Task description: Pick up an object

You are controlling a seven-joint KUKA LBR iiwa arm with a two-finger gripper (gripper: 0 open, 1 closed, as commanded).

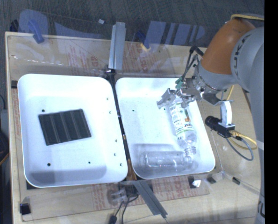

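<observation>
A: What sits closest to the lens?

B: A clear plastic bottle lying on its side (163,158) along the 6 o'clock wall of the right-hand shallow white bin (129,125), its length running roughly 9 to 3.

A: Anything touching it?

B: At its 3 o'clock end it meets the cap end of a second clear plastic bottle with a white, red-printed label (182,124). That one lies from about 5 o'clock up toward 11 o'clock, close to the bin's 3 o'clock wall.

A: And the other bin?

B: The left-hand shallow white bin (24,125) holds 1 dark ribbed rectangular panel (64,126), flat on the floor, a little toward 9 o'clock of the bin's centre and turned slightly off square.

A: Where is the arm?

B: The grey arm with its orange band (230,45) comes in from 3 o'clock. Its two-finger gripper (175,98) is low over the right bin, right at the upper, 12 o'clock end of the labelled bottle.

A: Is it pinching the bottle?

B: I cannot tell; the metal parts blur together there, and the bottle lies on the bin floor.

A: Farther back?

B: A grey upright post (116,45) stands at 12 o'clock, behind the seam between the 2 bins.
</observation>
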